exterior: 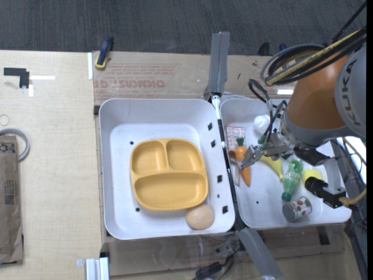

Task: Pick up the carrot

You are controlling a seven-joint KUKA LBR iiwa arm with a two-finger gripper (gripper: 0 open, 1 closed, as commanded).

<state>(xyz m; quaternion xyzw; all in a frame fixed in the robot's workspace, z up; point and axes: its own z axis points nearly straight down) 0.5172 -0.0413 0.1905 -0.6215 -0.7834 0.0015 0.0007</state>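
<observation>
The carrot [245,172] is small and orange. It lies in the right bin [262,214] near the bin's left wall, with its thick end toward the back and its tip pointing forward. My gripper [252,157] reaches in from the right, low over the bin, and sits right at the carrot's thick end. From above I cannot see whether it touches the carrot. The orange-banded wrist [315,104] covers the bin's back right part.
Close to the carrot in the right bin are a yellow banana [273,164], a green bottle [291,177], a printed can [296,209], a white piece [261,122] and a small packet [235,135]. The left bin [116,156] holds a yellow divided plate [169,174] and a tan ball [200,217].
</observation>
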